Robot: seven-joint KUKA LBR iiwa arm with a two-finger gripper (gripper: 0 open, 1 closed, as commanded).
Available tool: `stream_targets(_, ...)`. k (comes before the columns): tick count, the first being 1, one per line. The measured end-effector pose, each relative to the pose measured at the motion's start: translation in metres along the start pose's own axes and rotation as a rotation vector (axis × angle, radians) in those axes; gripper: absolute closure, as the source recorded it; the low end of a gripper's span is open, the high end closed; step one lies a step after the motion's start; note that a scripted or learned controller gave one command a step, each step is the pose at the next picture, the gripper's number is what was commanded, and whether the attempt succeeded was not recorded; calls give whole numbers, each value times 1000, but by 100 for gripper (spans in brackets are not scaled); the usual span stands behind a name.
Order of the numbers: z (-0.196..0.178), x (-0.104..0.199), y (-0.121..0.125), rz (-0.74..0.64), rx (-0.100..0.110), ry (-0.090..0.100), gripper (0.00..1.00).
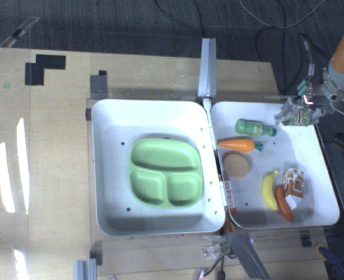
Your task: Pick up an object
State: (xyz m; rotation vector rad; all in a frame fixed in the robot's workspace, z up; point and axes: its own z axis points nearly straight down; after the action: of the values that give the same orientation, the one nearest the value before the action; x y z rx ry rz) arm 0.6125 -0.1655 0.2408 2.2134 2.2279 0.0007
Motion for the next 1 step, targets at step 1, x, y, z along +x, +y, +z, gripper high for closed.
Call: stream_targets(1, 137, 8, -7, -437, -5, -1, 0)
